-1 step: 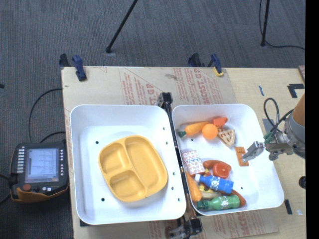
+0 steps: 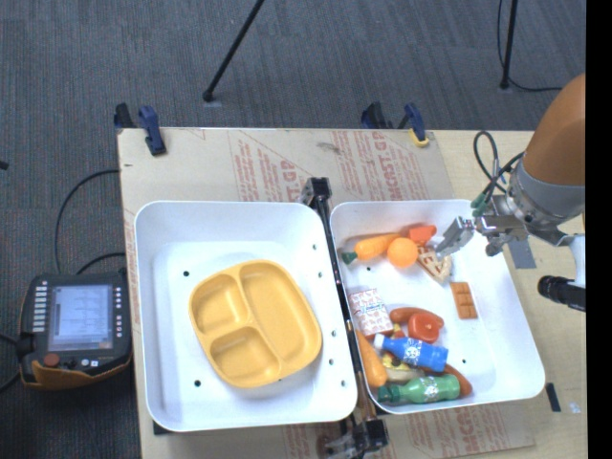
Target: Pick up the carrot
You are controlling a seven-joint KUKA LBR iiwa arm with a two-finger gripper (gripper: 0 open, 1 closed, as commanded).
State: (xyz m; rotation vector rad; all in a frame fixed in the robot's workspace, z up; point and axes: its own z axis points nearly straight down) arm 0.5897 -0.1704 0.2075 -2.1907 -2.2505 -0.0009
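Observation:
The carrot [image 2: 373, 248] is orange with a green stub at its left end. It lies across the upper left of the right bin [image 2: 524, 325], beside an orange ball [image 2: 403, 252]. A second long orange carrot-like piece [image 2: 371, 361] lies along that bin's left wall, lower down. My gripper [image 2: 488, 242] hovers over the bin's upper right, to the right of the carrot and apart from it. It is open, with nothing between its fingers. Its left fingertip [image 2: 453, 238] is just above a tan wedge-shaped toy [image 2: 435, 265].
The right bin also holds a red piece [image 2: 422, 232], a brown cracker [image 2: 464, 300], a white packet [image 2: 367, 308], a sausage with a red piece [image 2: 421, 322], a blue bottle [image 2: 412, 353] and a green bottle [image 2: 422, 388]. The left bin [image 2: 158, 256] holds a yellow divided plate [image 2: 254, 321].

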